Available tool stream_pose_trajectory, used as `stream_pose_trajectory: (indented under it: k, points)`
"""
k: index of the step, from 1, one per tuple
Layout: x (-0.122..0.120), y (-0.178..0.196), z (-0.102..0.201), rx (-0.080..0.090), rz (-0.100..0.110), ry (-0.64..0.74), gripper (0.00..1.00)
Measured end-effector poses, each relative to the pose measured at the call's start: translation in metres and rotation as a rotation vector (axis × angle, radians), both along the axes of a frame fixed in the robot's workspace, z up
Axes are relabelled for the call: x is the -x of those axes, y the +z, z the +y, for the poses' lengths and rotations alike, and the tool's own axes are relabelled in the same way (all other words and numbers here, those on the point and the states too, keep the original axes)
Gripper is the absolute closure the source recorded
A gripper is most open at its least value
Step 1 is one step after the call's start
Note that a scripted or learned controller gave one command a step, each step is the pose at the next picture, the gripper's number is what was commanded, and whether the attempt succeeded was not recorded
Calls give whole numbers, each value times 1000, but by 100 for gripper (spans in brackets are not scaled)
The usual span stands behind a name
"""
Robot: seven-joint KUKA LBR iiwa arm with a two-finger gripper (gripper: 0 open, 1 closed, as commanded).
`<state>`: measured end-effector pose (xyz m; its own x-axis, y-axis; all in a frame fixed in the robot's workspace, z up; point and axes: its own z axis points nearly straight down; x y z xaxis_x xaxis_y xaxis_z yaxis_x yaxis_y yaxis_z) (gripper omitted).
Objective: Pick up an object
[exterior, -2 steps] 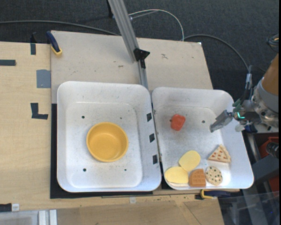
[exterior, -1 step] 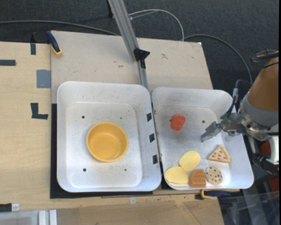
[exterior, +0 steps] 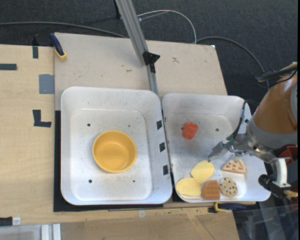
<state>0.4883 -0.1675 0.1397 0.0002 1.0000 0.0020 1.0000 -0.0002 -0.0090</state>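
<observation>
1. I see the gripper (exterior: 224, 148) low inside the right bin (exterior: 202, 104), reaching in from three o'clock. Its dark fingers look slightly apart, and nothing sits between them, so I judge the pick not yet made.

2. The candidate objects cluster toward the bin's six o'clock side: a pizza slice (exterior: 234, 166) just beside the fingertips at about five o'clock from them, a pale yellow chip (exterior: 202, 171) at about seven o'clock, then a second yellow disc (exterior: 188, 187), a brown waffle piece (exterior: 210, 189) and a chocolate-chip cookie (exterior: 228, 187) along the front rim.

3. A small red block (exterior: 190, 130) lies alone at about ten o'clock from the gripper, well apart from the rest.

4. What is left, by my reckoning: settle on one item, close on it, lift.

5. The crowding worries me; the yellow pieces, waffle and cookie touch or overlap, so a grasp there may nudge neighbours. The bin's wall at three o'clock hems in the wrist.

6. The left bin (exterior: 75, 134) bears a yellow bowl (exterior: 114, 151), out of the way.
</observation>
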Motion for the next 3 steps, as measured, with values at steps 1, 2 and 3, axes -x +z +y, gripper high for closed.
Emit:
stream_pose_trajectory:
  k: [1, 2, 3]
  points:
    - [-2, -50, 1, 3, -15, 1, 0]
    - [-1, -39, 1, 1, -11, 2, 100]
    - [-2, 23, 4, 3, -12, 2, 100]
